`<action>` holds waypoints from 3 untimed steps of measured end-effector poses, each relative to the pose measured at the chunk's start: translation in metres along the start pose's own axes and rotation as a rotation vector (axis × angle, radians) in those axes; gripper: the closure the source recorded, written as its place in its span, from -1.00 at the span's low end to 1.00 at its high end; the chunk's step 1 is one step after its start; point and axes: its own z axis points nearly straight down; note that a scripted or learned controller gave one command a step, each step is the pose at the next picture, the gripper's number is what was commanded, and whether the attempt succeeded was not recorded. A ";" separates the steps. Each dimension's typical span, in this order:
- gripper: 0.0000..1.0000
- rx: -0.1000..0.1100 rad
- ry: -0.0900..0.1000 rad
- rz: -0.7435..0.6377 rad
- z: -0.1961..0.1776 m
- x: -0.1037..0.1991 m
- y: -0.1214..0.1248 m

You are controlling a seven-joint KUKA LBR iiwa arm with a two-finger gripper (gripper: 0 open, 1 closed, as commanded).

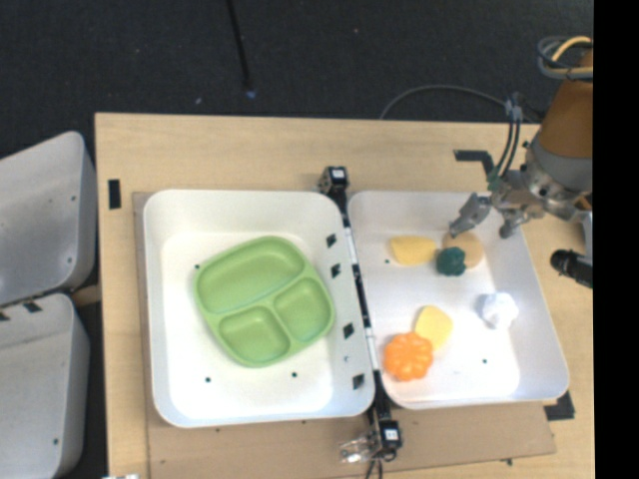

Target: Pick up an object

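Observation:
The right bin (519,367) holds several small objects. A pale yellow piece (410,250) lies near its back, with a dark green lump (451,261) beside it and a tan piece (473,253) behind that. A yellow block (432,325) and an orange toy (407,356) sit toward the front, and a white crumpled object (497,309) lies at the right. My gripper (489,220) hangs open above the bin's back right part, its left fingertip (461,224) just above the tan piece. Nothing is between the fingers.
A green divided plate (264,299) lies in the left bin (170,367). A black latch strip (349,297) runs between the two bins. A cable (429,93) loops over the bench behind the right bin. Grey chairs (40,228) stand at the left.

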 end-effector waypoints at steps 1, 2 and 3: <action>-1.00 0.000 0.000 0.002 0.042 -0.001 0.002; 1.00 -0.007 -0.002 0.002 0.028 -0.002 0.003; 1.00 -0.007 -0.001 0.004 -0.020 -0.012 0.005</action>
